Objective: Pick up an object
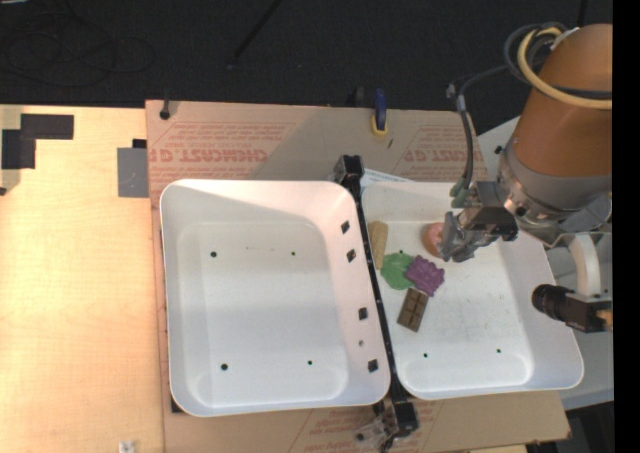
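The right bin [520, 361] holds a small cluster at its left side: a tan cylinder [378, 239], a green lump [396, 269], a purple grape-like piece [425, 275] and a brown chocolate-like bar [412, 311]. A pinkish round object [433, 236] lies further right, partly covered by my gripper [458, 243], which hangs just over it. The gripper's dark body blocks the view of what lies between it and the pink object.
The left bin [200, 231] sits beside the right one, a black divider clip strip [365, 281] between them. Cardboard underlies both bins. The arm's orange band [570, 61] and grey wrist fill the upper right. A black fitting [560, 303] sticks out near the right bin's edge.
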Robot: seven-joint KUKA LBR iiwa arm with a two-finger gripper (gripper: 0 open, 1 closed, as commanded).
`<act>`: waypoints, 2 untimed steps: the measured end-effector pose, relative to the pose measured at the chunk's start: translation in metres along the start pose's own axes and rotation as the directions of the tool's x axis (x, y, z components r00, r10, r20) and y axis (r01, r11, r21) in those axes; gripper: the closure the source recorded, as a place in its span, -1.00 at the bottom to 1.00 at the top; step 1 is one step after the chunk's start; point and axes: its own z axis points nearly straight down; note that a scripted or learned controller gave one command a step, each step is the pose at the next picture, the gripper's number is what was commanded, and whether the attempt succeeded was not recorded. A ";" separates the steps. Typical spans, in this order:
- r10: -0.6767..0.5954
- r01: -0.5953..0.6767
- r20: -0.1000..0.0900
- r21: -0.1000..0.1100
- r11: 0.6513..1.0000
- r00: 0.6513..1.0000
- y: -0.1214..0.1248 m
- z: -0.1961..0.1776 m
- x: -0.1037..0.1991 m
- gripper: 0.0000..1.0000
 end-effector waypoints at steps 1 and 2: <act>0.004 -0.004 0.001 -0.006 1.000 1.000 -0.033 0.082 -0.044 1.00; -0.005 0.005 0.002 -0.022 1.000 1.000 -0.034 -0.009 -0.007 1.00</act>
